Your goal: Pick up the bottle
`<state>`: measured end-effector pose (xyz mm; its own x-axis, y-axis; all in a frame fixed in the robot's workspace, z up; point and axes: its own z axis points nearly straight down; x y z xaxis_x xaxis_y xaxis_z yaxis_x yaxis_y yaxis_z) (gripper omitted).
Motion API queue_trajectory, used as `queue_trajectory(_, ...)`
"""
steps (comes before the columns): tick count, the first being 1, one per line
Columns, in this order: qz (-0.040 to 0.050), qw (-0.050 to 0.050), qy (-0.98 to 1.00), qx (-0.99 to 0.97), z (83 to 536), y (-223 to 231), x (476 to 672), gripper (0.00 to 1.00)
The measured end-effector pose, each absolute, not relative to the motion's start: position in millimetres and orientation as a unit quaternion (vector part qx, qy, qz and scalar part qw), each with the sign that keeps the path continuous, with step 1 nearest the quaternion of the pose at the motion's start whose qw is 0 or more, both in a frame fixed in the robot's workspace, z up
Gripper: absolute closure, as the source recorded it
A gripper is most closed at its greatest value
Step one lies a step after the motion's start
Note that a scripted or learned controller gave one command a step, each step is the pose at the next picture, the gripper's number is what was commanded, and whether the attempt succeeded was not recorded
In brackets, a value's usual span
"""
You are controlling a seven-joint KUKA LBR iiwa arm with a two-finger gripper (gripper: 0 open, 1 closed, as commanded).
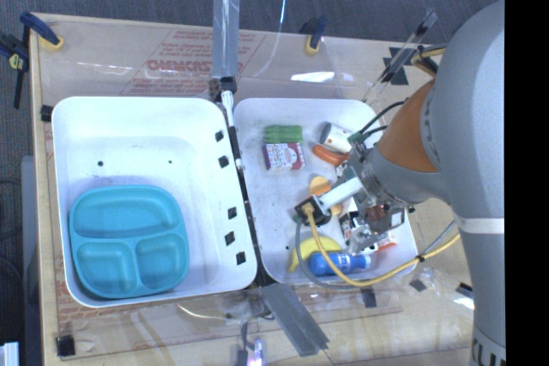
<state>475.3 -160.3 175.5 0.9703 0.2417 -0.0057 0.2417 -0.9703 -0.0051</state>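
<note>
A blue bottle (337, 263) lies on its side at the front edge of the right bin (257, 210), its cap end pointing right. A yellow cable crosses over it. My gripper (367, 229) hangs low over the bin's right front part, just above and slightly right of the bottle. The wrist and cables hide much of it. A yellow banana-like piece (304, 251) touches the bottle's left end.
The right bin also holds a green packet (283, 134), a dark red box (282, 156), an orange item (329, 154), a white piece (334, 135) and a small orange ball (319, 184). A blue compartment tray (129, 240) lies in the left bin (129, 124).
</note>
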Motion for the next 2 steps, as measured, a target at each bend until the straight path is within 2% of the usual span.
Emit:
queue_trajectory(1,0.0024,0.003,-0.208,-0.978,166.0,-184.8,573.5,0.0)
queue_trajectory(2,0.0046,0.005,-0.213,-0.977,175.0,-182.7,573.6,1.0)
